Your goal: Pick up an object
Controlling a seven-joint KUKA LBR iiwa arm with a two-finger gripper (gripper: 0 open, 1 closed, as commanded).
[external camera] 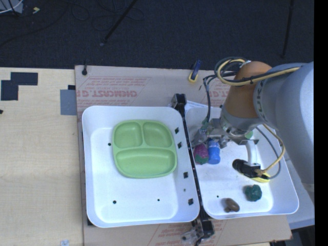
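Two-finger gripper [212, 143] low in right white bin [279, 201], at small blue cylinder [213, 154] touching magenta-green lump [201, 154]; finger state: cannot tell. Green divided plastic tray [144, 148] in left bin [100, 199].

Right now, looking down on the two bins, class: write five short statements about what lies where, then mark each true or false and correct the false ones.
1. The green divided plate lies in the left bin. True.
2. The plate has two compartments. False: three.
3. The dark green lump lies in the right bin. True.
4. The brown lump rests on the plate. False: in the right bin.
5. The blue object lies far from the magenta one. False: they are side by side.
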